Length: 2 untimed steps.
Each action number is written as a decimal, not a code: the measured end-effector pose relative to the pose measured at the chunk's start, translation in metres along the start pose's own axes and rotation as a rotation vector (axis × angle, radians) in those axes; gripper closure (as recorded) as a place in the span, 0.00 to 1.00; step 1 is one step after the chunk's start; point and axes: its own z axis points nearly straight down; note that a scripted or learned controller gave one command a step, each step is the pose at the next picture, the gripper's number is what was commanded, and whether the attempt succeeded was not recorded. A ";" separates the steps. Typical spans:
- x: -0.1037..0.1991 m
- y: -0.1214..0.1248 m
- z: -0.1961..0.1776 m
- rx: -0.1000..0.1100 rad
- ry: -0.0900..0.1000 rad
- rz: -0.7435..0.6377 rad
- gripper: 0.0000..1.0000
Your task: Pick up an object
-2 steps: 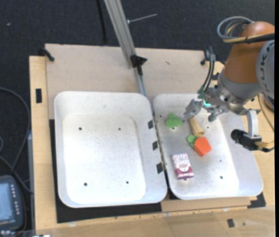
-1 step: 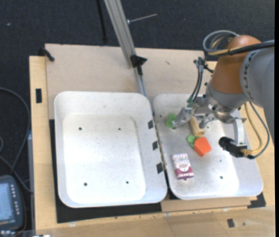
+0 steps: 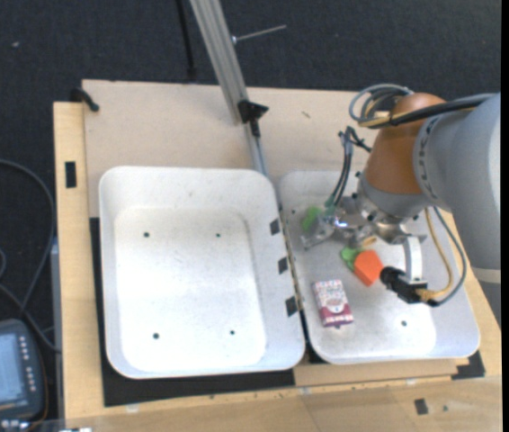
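Since the gripper (image 3: 355,230) sat low in the right bin (image 3: 452,336) between a green piece (image 3: 310,218) and an orange block (image 3: 365,267), jaw state hidden from me, it could've easily nudged both and grabbed neither.

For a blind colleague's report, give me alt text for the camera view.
A grey arm's gripper hangs low over the right bin, near an orange block, green pieces and a small pink carton.
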 end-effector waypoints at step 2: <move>-0.002 0.002 -0.012 -0.009 0.002 0.009 1.00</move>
